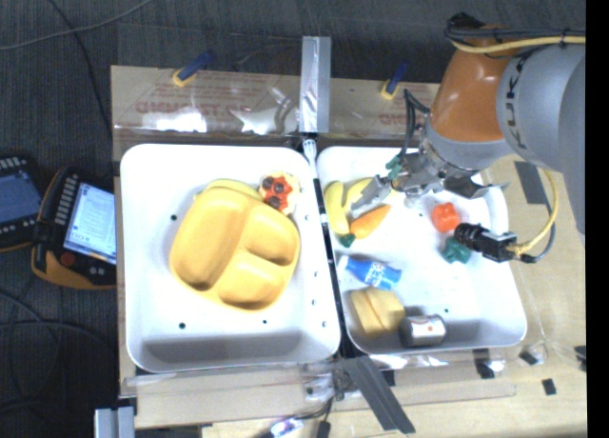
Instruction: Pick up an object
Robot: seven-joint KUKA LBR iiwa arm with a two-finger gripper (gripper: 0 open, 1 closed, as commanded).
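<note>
Where the gripper (pixel 373 192) hovers, the carrot (pixel 370 222) lies just below

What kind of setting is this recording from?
Likely a robotics lab's bin-picking bench: two shallow white bins of toy items, a grey arm's claw over them, and a handheld control pendant on dark carpet.

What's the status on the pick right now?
Tool low in right bin, over banana and carrot. Nothing seen held. Blue packet nearby.
</note>
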